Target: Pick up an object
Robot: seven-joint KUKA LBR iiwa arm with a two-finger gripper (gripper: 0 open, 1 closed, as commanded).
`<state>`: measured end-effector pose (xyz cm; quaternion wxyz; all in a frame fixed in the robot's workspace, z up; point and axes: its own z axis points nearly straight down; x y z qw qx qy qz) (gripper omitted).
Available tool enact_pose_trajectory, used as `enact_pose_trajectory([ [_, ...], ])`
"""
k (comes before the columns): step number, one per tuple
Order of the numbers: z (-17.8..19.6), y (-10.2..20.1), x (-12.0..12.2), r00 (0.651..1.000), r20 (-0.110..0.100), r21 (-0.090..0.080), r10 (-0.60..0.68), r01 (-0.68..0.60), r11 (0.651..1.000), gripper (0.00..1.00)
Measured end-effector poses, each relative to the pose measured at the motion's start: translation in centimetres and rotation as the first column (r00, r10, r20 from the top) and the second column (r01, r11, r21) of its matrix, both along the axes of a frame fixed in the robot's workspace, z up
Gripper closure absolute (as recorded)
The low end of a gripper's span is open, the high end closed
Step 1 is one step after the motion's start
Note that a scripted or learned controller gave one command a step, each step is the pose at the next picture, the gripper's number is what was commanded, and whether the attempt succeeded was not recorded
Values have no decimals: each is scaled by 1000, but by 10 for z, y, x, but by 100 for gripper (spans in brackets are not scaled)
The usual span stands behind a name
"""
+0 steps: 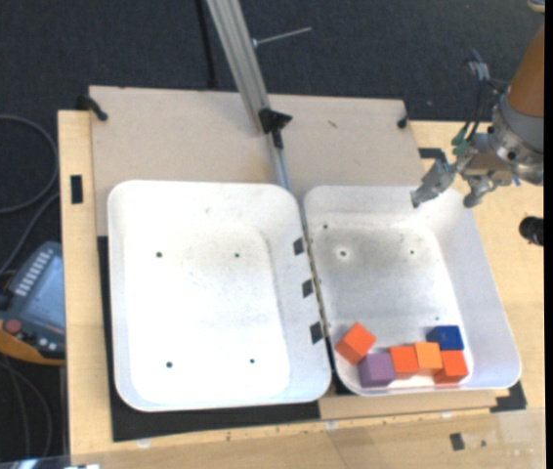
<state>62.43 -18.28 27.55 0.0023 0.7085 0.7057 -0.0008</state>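
Several small blocks lie along the near edge of the right bin (394, 252): an orange block (357, 342), a purple block (376, 368), another orange block (405, 359), a blue block (445, 337) and more orange ones beside them. My gripper (452, 191) hovers over the far right corner of that bin, well away from the blocks. Its two fingers are spread apart with nothing between them.
The left bin (208, 291) sits beside the right one, with a divider edge (308, 281) between them. A slanted metal pole (242, 57) rises behind the bins. Cables and a handheld pendant (32, 301) lie off the bench at the left.
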Motion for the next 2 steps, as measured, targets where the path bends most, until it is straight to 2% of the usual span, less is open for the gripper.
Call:
enact_pose_trajectory([
  [1, -177, -21, -85, 1000, -5, 4, 2, -1, 1000, 0],
  [2, -152, -16, -136, 1000, 3, 1, 3, -3, 1000, 0],
])
